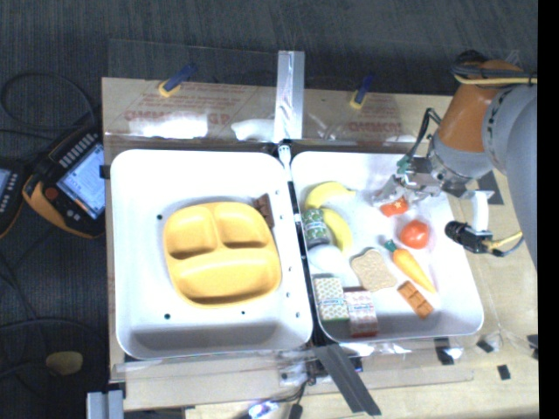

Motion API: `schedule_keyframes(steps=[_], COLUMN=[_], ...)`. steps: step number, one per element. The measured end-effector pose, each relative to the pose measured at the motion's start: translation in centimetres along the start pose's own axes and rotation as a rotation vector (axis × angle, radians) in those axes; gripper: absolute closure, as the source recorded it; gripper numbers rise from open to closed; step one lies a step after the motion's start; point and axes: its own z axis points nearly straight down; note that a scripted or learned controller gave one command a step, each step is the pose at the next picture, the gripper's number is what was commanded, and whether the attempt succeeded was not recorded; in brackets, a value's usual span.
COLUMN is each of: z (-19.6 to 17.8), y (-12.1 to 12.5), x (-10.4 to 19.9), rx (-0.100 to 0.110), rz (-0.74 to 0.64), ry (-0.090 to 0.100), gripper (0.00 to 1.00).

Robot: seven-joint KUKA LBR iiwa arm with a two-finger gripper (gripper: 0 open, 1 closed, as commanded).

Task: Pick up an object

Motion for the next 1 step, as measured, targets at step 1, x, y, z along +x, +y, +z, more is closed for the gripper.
schedule_keyframes(steps=[1], z=[-9.24], y=[2.46], x=[7.05], rx=[0.011], rz=[0.011], ry=[-0.003], gripper=[1.00])
